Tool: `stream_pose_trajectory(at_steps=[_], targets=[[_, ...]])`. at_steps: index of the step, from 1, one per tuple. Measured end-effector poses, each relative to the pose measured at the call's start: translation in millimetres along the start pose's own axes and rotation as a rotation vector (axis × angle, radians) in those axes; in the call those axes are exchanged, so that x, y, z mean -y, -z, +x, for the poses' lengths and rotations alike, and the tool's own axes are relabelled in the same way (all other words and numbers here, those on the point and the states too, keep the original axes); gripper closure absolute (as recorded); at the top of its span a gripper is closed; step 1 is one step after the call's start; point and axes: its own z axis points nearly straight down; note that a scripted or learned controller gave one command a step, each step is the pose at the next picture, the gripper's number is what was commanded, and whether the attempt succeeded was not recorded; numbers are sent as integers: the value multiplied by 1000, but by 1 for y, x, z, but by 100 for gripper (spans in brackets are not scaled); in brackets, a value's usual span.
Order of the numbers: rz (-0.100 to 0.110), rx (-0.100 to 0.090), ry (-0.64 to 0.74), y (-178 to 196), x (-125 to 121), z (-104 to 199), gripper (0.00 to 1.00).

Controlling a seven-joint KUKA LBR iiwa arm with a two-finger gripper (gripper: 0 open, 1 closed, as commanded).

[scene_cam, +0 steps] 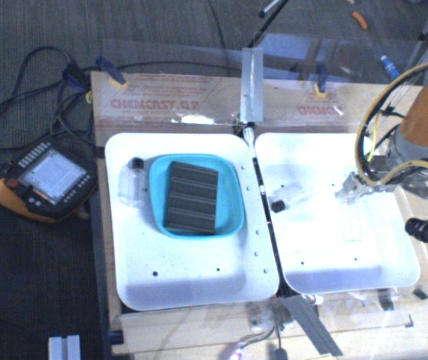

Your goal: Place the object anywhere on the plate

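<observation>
A: Left bin [191, 280] sits low in the frame, holding the blue plate [233, 201] with a dark ribbed block [192, 196] already lying on it.

B: And a small clear bottle [132, 178] just left of the plate.

A: Tool [349, 190] hovers over the right bin [349, 268], at right of frame; whether it's open or closed, I cannot tell.

B: Looks like placing's done. Next move, I'd judge: pull clear.
</observation>
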Motion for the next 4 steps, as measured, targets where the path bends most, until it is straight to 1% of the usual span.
stream_pose_trajectory(at_steps=[1,2,3,4], targets=[[0,0,0,0,0,0,0],[0,-2,-49,11,41,-19,0],[0,0,-146,144,50,-17,0],[0,0,-147,144,51,-18,0]])
